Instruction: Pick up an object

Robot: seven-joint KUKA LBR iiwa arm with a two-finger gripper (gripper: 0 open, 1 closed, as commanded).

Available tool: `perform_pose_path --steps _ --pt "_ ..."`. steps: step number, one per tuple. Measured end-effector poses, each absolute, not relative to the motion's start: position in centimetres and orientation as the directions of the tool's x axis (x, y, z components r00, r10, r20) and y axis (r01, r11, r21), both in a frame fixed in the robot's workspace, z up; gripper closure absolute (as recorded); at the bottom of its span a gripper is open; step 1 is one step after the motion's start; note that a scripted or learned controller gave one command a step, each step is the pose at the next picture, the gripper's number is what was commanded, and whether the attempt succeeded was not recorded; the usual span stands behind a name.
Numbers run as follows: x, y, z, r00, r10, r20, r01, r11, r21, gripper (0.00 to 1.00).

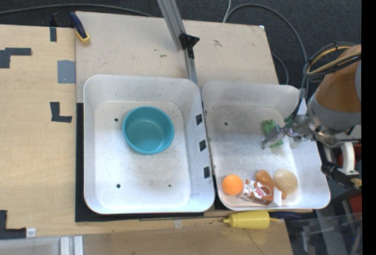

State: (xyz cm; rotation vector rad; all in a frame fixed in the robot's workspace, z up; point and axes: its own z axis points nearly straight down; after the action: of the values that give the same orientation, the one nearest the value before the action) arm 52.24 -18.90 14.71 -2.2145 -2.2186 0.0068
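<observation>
My gripper (pixel 276 137) is low in the right bin (pixel 247 95), near its right wall, on the grey arm (pixel 335 101) that comes in from the right. A small green object (pixel 269 126) lies right at the gripper's tip, touching or almost touching it. Along the bin's front edge sit an orange ball (pixel 232 184), a red and white packet (pixel 257 190), a brown-orange piece (pixel 264 178) and a pale beige round object (pixel 285 180). A teal bowl (pixel 148 129) stands upright in the left bin (pixel 100 148).
A yellow bottle (pixel 249 220) lies on the bench just in front of the right bin. A grey metal pole (pixel 167 1) slants down to the divide between the bins. Cables (pixel 264 13) run behind the right bin.
</observation>
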Motion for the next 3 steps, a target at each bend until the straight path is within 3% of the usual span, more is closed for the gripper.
perform_pose_path --steps 1,2,3 --pt "52.1 -18.8 9.3 -0.001 1.0 0.001 1.0 0.001 -0.008 0.0" --pt "52.2 -18.7 10.6 -0.003 1.0 0.002 1.0 0.003 -0.004 1.0" --pt "52.1 -18.1 16.6 -0.002 1.0 -0.001 1.0 0.002 0.004 1.0"
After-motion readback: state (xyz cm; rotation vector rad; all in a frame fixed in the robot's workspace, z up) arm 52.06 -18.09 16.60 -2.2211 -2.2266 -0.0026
